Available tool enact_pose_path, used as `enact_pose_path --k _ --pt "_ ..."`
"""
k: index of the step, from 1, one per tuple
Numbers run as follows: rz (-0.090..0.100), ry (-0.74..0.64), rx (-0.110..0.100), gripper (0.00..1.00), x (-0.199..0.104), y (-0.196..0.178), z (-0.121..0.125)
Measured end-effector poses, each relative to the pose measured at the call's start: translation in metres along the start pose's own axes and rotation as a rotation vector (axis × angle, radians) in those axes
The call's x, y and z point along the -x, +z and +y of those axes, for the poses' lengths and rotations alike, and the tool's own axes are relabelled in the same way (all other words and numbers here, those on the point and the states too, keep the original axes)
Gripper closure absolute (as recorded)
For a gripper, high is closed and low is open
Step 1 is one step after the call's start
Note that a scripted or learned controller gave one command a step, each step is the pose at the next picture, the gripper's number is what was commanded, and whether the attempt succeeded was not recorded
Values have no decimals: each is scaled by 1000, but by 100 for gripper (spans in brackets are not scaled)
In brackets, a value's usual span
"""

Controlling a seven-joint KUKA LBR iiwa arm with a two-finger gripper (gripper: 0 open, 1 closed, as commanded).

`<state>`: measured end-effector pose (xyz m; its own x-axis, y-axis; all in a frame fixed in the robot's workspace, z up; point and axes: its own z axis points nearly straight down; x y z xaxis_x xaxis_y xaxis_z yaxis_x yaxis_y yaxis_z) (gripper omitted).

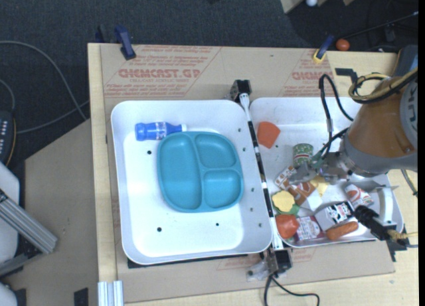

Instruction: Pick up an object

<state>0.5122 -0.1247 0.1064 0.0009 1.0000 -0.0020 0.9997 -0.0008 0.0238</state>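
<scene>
1. Setup: worktop (199, 66) carried two shallow white bins side by side. Left bin (133, 192) held a blue divided plate (199, 170) w/ a small blue bottle (157, 129) lying just beyond its far-left corner, apart from it.
2. Right bin (292, 112) held the clutter, packed toward the near half: orange piece (268, 134) alone at the far-left; green can (303, 154) upright nr centre; yellow piece (283, 200) and red tomato-like item (287, 224) by the left wall; sausage-like item (342, 230) and a dark labelled packet (336, 213) at the near edge. Several touched or overlapped; wrappers too small to ID.
3. Arm (382, 132) reached in from the right, wrist low over the middle of the right bin. Jaws (312, 173) sat just beside the green can, over the wrapper pile.
4. Jaw state: cannot tell. Fingertips blended w/ clutter beneath; nothing visibly held between them.
5. Progress (judgement): approach appeared done, arm down at bin level. No obj. seen lifted, all items lay in the bins. Grasp and lift remained.
6. Likely target (guess): can or a wrapper just under the jaws. Not certain which.
7. Risk (judgement): tight packing nr the jaws, so neighbours could get nudged or a thin wrapper could slip.
</scene>
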Motion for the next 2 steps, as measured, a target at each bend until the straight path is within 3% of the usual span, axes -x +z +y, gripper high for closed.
enact_pose_path --k 1,2 --pt "-3 1 10 0 -16 8 45" --pt "-11 6 25 0 -24 8 25"
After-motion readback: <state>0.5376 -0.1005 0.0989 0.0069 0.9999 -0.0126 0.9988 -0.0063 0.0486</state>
